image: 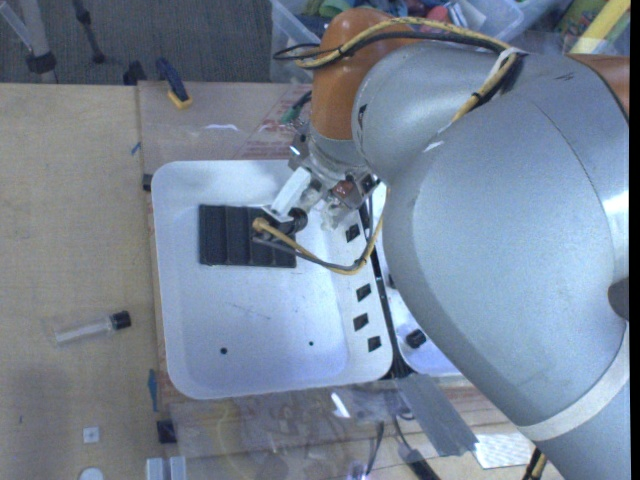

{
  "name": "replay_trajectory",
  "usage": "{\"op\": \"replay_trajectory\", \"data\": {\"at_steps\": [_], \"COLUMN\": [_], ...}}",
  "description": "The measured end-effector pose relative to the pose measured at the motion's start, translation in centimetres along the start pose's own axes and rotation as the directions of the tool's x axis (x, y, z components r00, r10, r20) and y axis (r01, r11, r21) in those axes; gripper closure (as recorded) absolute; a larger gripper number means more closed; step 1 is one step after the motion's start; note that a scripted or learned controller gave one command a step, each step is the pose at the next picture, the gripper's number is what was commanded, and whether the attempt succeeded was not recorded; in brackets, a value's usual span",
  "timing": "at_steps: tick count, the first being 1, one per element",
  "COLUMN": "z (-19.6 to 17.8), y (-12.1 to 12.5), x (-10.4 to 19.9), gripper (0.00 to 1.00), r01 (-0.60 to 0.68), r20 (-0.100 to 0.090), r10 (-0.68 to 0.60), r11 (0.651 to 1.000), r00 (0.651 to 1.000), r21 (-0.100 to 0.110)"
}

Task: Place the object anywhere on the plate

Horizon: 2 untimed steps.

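Closest to me, the grey arm (500, 228) hangs its gripper (325, 196) just beside the black ribbed slab (235, 235) lying flat in the left bin (250, 343); open or closed I can't tell, and I'd centre over the slab before descending.

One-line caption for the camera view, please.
KUKA arm leans over the left white bin, its gripper hanging at the right end of a flat black slab lying there.

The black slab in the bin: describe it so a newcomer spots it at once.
Start at the left white bin. In its upper half, just left of the gripper, lies a flat black slab. It alone is large, rectangular and ridged; the bin's two dark specks are tiny.
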State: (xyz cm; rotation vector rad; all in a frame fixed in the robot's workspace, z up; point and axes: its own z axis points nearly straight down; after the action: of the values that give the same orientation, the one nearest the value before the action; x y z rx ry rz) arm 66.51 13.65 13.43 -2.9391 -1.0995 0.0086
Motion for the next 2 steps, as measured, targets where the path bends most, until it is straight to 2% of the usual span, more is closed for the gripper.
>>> {"op": "replay_trajectory", "data": {"at_steps": [1,2], "z": [-8.9,-22.5], "y": [-4.9,-8.4], "x": [2.1,3.8], "gripper": [1.0,1.0], "r01": [0.382,-0.133], "r20": [-0.001,-0.008], "r10": [-0.382,0.133], "r11": [0.924,0.991], "r00": [0.924,0.991], "r21": [-0.006,-0.005]}}
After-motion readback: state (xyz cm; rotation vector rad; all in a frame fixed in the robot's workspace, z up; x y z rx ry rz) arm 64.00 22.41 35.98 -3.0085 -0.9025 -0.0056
